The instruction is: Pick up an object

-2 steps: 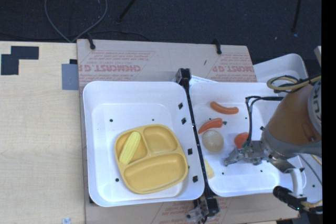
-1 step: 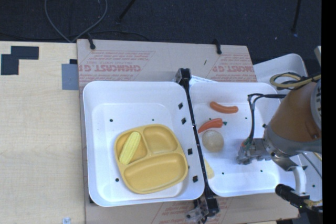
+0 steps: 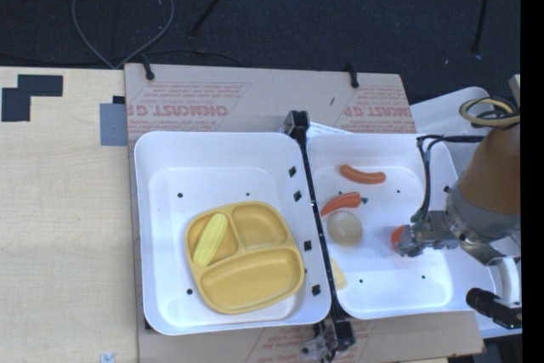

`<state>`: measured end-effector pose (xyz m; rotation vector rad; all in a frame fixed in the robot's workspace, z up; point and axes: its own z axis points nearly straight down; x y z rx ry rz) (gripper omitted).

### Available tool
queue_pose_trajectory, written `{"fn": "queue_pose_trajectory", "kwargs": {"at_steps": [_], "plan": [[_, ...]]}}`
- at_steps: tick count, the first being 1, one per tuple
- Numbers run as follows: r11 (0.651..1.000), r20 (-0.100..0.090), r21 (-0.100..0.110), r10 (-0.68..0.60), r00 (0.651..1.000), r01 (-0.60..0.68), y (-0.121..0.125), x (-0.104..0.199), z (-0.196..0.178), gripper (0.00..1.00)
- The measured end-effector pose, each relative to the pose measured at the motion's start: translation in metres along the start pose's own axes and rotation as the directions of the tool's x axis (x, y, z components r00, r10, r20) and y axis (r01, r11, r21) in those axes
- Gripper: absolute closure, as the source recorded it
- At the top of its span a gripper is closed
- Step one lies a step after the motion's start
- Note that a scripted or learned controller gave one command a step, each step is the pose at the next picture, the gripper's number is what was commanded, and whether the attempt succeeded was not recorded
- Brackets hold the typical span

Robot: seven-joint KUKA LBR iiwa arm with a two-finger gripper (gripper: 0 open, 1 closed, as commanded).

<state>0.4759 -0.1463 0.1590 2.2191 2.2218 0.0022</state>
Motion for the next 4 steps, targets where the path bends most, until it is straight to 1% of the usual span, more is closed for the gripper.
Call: {"fn": "queue_pose_trajectory", "kwargs": {"at_steps": [1, 2, 3, 4], "plan": [[1.0, 0.0, 0.0, 0.0, 1.0, 0.0, 0.01, 0.001, -0.048, 1.0], [1.0, 0.0, 0.0, 0.0, 1.0, 0.0, 0.002, 0.003, -0.096, 1.0], [1.0, -0.003, 0.006, -0.004, 1.0, 0.004, 0.005, 0.06, -0.082, 1.0], [1.0, -0.002, 0.004, -0.004, 1.0, 0.004, 0.011, 0.113, -0.089, 1.0]]}}
